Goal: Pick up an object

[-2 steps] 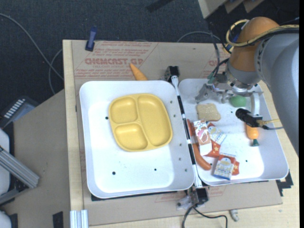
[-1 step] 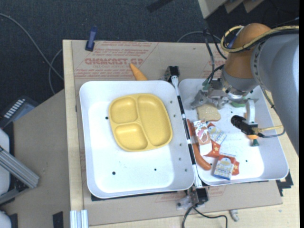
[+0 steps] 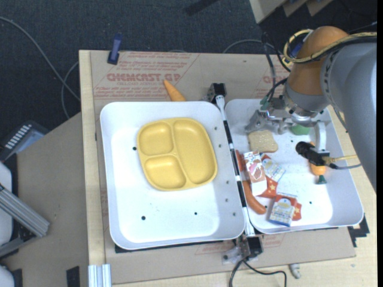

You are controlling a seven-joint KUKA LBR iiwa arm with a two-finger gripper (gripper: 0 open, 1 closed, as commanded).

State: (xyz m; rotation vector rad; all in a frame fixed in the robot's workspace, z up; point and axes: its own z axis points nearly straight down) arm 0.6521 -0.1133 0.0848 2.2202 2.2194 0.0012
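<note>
Gripper [image 3: 281, 119] hangs over my right bin [image 3: 350, 205]'s far end; I cannot tell its state. Bread slice [image 3: 263, 141] lies just beside it, nearer the camera.

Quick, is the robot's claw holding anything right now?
Gripper: cannot be told; it sits low in the right bin, just above the bread.

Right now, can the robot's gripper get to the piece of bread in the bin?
Probably yes. The gripper hangs just above the bread slice in the right bin, and nothing lies on the bread.
</note>
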